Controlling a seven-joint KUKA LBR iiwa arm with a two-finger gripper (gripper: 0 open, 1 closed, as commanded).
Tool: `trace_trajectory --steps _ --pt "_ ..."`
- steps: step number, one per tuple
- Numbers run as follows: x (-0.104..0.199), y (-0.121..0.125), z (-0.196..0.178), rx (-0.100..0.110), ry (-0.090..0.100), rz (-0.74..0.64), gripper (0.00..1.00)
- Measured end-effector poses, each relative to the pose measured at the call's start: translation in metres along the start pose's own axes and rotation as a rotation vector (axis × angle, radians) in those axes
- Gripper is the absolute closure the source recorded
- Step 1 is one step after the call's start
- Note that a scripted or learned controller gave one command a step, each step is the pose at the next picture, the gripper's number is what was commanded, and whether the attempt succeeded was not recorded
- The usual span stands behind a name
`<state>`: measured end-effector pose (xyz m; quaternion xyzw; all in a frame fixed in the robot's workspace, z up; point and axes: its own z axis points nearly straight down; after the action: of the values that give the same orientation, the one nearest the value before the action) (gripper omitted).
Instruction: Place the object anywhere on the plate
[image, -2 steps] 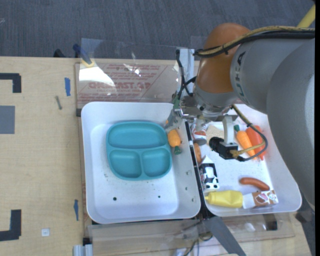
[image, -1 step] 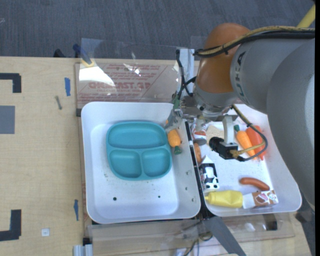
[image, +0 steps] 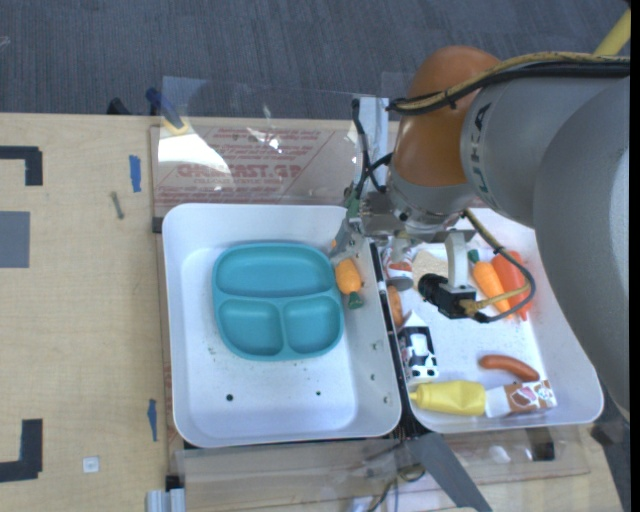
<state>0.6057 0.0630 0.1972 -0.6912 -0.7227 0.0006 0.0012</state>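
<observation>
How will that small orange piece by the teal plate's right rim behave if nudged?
The small orange piece looks rounded and smooth, so it may roll or slip. It lies beside the teal plate, whose raised rim could block a push. It looks small, so probably light.

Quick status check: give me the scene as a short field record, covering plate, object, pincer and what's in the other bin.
plate: teal three-compartment plate, in left bin, nothing on it
object: small orange item, just off the plate's right edge
pincer: low over the left bin's right side, at the orange item; grip unclear
right bin: holds carrot, sausage, yellow item, black-and-white toy
task state: not yet placed
</observation>
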Motion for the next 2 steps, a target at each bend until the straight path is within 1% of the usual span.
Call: trace_trajectory --steps 2 --pt "0.0 0.0 0.0 0.0 0.0 0.0 0.0"
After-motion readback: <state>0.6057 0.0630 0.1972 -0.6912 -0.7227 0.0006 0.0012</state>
